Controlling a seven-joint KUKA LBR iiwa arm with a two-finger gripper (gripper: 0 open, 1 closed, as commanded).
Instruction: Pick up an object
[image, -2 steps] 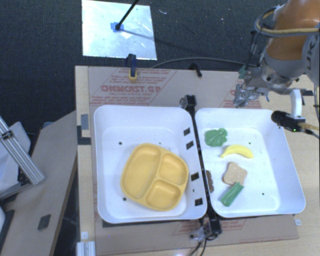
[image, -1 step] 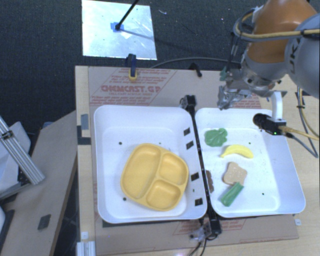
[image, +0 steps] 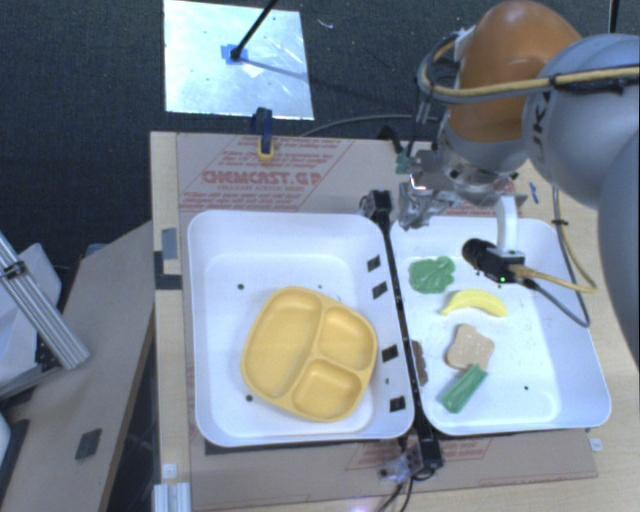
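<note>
Two bins: left bin (image: 215, 250) and right bin (image: 570, 330), touching along a black divider (image: 398, 300).
Left bin: yellow compartment tray (image: 310, 352), room open along the far rim.
Right bin: green leaf-shaped toy (image: 432, 274) nearest the divider; yellow banana (image: 475, 302) just beside it; toast slice (image: 468, 347) and green cylinder (image: 463, 388) toward the near rim.
Open room: bare floor right of the banana.
Gripper (image: 418, 205): above the right bin's far rim; whether it grips or gapes, I cannot tell.
</note>
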